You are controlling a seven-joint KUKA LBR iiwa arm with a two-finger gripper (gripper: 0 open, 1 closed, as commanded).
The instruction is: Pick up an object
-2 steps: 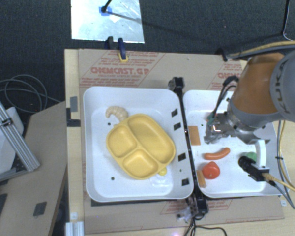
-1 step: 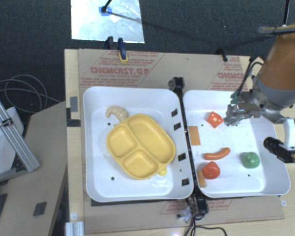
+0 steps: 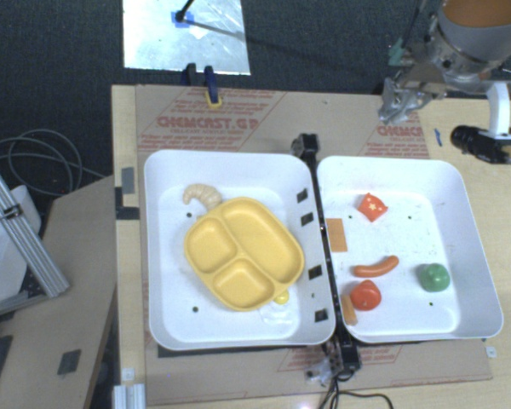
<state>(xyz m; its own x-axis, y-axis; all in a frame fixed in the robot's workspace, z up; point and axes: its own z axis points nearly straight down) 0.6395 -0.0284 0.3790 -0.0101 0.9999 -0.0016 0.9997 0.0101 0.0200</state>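
in the right-hand shallow white plastic bin [image 3: 473, 228] lay the likely candidates: a small red wedge-shaped toy piece [image 3: 372, 206] toward the back, an orange-red toy sausage [image 3: 376, 267] near the middle, a round red toy tomato [image 3: 365, 296] just in front of the sausage, and a small round green toy fruit [image 3: 433, 277] off toward the arm's side. a flat orange rectangular piece [image 3: 335, 235] sat against the divider. the left-hand white bin [image 3: 166, 194] held a yellow three-compartment plastic tray [image 3: 244, 251] with a pale curled toy shrimp [image 3: 203, 195] just behind it.

the grey metal two-finger gripper [image 3: 400, 109] hung above the brown cardboard sheet [image 3: 264, 113] behind the right bin, well apart from every object; whether it was released or clenched could not be told, and nothing was seen in it.

all these looked like light, hollow plastic play food: stiff, smooth, probably slippery. the sausage seemed the easiest, best pinched across its narrow middle. the round tomato and green fruit would likely roll or squirt out unless taken squarely across their widest part. the tray looked too broad to span, except by its rim.
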